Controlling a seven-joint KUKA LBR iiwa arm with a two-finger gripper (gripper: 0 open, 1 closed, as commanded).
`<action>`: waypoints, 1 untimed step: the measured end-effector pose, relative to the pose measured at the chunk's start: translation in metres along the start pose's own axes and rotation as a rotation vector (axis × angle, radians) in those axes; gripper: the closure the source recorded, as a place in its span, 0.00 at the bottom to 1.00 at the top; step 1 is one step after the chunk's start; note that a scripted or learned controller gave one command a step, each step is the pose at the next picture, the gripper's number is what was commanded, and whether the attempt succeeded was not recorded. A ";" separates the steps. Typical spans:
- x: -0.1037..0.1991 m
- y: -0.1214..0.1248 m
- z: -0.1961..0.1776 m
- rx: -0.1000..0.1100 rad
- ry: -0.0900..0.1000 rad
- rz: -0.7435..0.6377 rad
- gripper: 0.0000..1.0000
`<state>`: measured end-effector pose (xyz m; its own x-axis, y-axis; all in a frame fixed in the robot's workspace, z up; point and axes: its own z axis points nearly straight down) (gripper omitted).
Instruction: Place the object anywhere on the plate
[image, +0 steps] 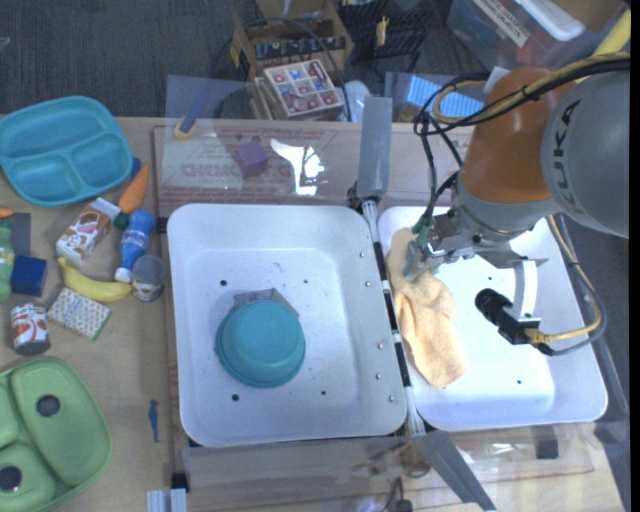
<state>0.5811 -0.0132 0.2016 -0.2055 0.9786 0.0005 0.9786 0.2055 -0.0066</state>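
Observation:
A yellow cloth (432, 330) lies stretched along the left side of the right bin (560, 390), its lower end near the bin's middle wall. My gripper (418, 248) is at the cloth's upper end, shut on that pulled-up corner. A round teal plate (260, 342) sits in the left bin (200, 240), left of the cloth and apart from it. The grey arm with its orange band (510, 130) reaches in from the upper right.
A black fitting with a yellow cable (505, 312) hangs over the right bin. The metal divider (388, 300) runs between the bins. Left of the bins lie a blue tray (65, 150), a banana (92, 283), small toys and a green tray (45, 440).

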 end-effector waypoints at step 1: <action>0.072 -0.016 0.020 -0.002 0.000 -0.093 1.00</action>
<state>0.5506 0.0544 0.1817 -0.2959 0.9552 0.0005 0.9552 0.2959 -0.0042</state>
